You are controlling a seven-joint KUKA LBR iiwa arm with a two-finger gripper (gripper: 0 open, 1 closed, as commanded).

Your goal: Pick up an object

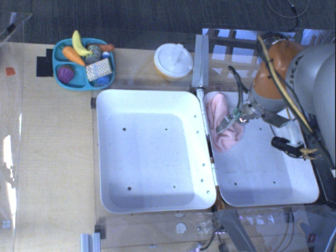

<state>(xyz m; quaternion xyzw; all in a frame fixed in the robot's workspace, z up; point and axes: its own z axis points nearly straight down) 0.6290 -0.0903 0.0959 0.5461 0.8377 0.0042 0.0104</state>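
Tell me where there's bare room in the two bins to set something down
The left bin offers the widest free floor, bare from wall to wall. In the right bin, the near half is free, below the pink cloth. Its far left corner is crowded: the cloth lies against the divider wall with the gripper at it.

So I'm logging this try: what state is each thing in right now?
Crumpled pink cloth: bunched, lying at the right white bin's left wall.
Claw: down on the cloth.
Left white bin: sitting level.
Round white-lidded tub: lid on.
Blue divided toy-food tray: filled.
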